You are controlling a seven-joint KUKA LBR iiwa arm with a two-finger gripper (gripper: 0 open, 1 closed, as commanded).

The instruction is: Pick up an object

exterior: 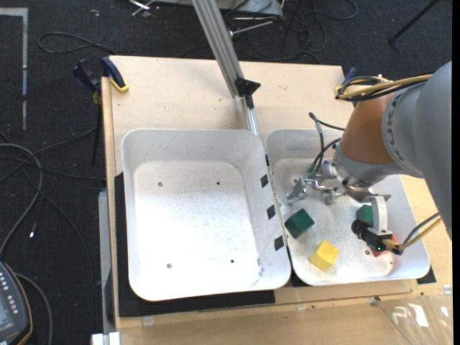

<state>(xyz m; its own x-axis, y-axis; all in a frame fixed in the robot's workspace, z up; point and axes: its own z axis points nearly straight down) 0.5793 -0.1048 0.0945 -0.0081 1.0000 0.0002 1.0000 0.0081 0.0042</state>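
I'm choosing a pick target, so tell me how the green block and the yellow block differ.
Colour: the green block is dark green, the yellow block bright yellow. Place: the green block lies close to the gripper, near the bin's inner wall; the yellow block lies farther off, toward the front rim. Both are small cubes in the right bin, apart.

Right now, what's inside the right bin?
The right bin holds a green block and a yellow block, apart. The arm covers its far right part, so anything beneath is hidden.
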